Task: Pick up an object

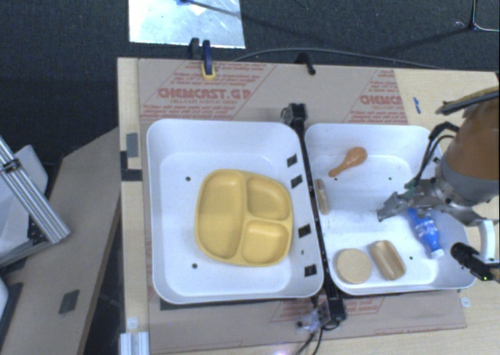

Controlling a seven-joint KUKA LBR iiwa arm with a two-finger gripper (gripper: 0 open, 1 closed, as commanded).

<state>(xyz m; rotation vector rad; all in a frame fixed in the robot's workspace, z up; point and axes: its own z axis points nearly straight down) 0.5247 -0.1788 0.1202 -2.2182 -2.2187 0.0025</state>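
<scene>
White plastic takes up most of my screen: two shallow bins side by side on the bench, the left bin [168, 189] carrying a yellow divided plate [244, 216] with three compartments, all bare as far as I can see. The right bin [367, 146] is where the work is. My arm [476, 154] comes in from the right edge, orange band above the wrist, and its gripper [400, 206] hangs low over the right half of that bin.

I cannot tell how the tool stands; it reads as a grey blur, so I won't call it wide, narrow or loaded.

Pickable things, biggest first: a tan bread-like piece [387, 259] near the front wall, a round tan disc [353, 265] touching or just beside it, a blue bottle [426, 232] lying just beside the gripper and partly under the wrist, a wooden spoon [348, 162] toward the back, and a small tan stick [320, 195] against the dividing wall.

My guess is the bottle is the target. The risks I'd watch: it lies on its side, so a closing pinch could roll it away; it sits near the right wall, which may block one side; and the wrist hides part of it from me, so I'd misjudge a grasp.
</scene>
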